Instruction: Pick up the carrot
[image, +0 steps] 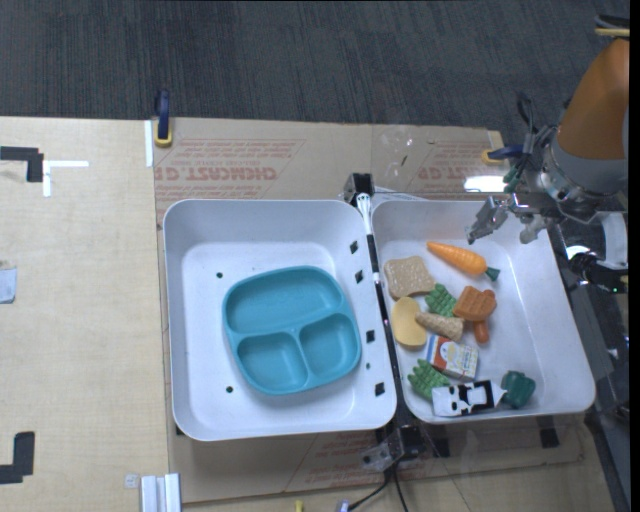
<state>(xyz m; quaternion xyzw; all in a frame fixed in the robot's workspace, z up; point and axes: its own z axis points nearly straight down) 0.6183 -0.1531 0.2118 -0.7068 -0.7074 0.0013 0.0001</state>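
Carrot (460, 258) is lying in the right bin (545, 330), upper part, orange body pointing up-left, green stub toward the lower right. It's sitting a bit apart from the pile below it, so there's free floor on its upper side; my read is that's the easier approach.

Tool (492, 218) is hanging just above and right of the carrot, near the bin's far rim, not touching it. Nothing is between the fingers; beyond that I can't tell whether they're apart or together, too small and dark against the clutter at the wrist.

Arm is coming in from the right, mostly cut off by the frame edge, with the orange band partly showing.

Toy food is crowding the rest of the bin: bread slice (408, 275), a yellow round piece, orange and green bits overlapping, hard to name individually. Left bin (190, 330) is holding a blue divided tray (290, 328).
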